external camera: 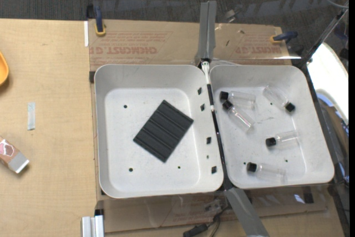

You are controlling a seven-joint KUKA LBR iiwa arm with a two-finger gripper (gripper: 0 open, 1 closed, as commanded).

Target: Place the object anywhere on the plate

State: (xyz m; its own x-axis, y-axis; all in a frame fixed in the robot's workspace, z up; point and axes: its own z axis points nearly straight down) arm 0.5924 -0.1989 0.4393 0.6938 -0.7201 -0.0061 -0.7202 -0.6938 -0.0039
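Note:
A black ribbed rectangular plate [163, 131] lies flat and turned at an angle in the middle of the left white bin [111, 175]. The right white bin [316, 169] holds several clear vials with black caps, all lying on their sides. Two of them [237, 101] [241, 117] lie close together at its upper left. A third vial [279, 99] rests near the upper right, a fourth [282, 139] at mid right, and a fifth [264, 170] near the front.
Brown cardboard [150, 44] lies under and behind the bins, held by clamps [99, 25] [283, 37]. A grey metal bar [207, 28] stands at the back between the bins. On the wooden bench to the left lie a small grey strip [31, 116] and a red-and-white item [11, 156].

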